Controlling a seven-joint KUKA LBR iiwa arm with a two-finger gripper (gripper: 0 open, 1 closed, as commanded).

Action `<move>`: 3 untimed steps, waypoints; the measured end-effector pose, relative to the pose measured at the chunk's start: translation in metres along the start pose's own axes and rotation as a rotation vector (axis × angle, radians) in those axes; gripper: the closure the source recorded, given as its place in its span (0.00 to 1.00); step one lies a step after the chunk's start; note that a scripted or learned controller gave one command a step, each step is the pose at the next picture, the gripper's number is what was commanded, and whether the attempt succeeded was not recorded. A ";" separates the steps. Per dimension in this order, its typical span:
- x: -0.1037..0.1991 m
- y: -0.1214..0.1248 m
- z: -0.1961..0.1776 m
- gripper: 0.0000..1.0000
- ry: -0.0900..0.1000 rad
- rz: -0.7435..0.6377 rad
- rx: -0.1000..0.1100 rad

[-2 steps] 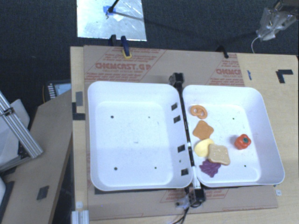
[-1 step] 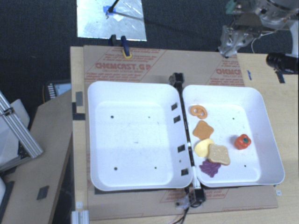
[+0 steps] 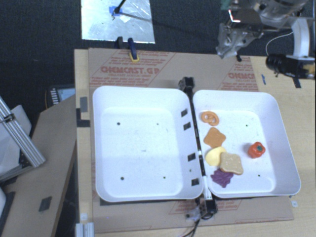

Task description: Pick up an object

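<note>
Gripper: I see the gripper [image 3: 232, 51] high at about 1 o'clock in the camera view, above the back edge of the tabletop [image 3: 59, 132], beyond the right bin's far rim. Whether it is open or shut I cannot tell; nothing visible in it.

Targets: all in the right bin [image 3: 276, 132]. Pretzel [image 3: 209, 117] at the bin's 10 o'clock; brown cracker [image 3: 215, 138] just below it; yellow piece [image 3: 213, 156], toast slice [image 3: 231, 163] and purple piece [image 3: 222, 177] packed along the 8 o'clock side. Red-orange piece [image 3: 256, 150] sits alone toward 3 o'clock.

Left bin [image 3: 98, 132]: no candidates there that I can see.

Risk, crowding: toast, yellow piece and purple piece touch or overlap. I judge a descent there could catch two at once, or nudge one aside and close on air.

Risk, divider: the cluster lies close to the black centre hinge [image 3: 196, 137]. A slightly offset descent could strike the bin wall.

Risk, flat items: cracker and pretzel look thin; I expect they would slip out of a pinch.

Safest pick, my judgement: the red-orange piece, well apart from the rest, though it may roll if clipped off-centre.
</note>
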State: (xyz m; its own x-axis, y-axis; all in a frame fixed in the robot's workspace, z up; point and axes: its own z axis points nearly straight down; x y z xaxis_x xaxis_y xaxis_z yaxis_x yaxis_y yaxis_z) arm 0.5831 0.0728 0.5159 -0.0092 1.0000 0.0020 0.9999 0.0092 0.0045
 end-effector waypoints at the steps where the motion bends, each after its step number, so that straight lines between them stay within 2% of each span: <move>1: 0.073 0.008 0.075 1.00 -0.001 -0.001 0.008; 2: 0.137 0.035 0.073 1.00 0.001 0.000 0.001; 3: 0.164 -0.014 0.021 1.00 0.002 0.001 0.000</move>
State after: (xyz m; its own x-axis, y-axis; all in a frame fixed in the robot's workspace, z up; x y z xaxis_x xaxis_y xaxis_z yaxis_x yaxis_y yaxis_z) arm 0.5678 0.2363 0.4949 -0.0081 1.0000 0.0035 1.0000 0.0080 0.0042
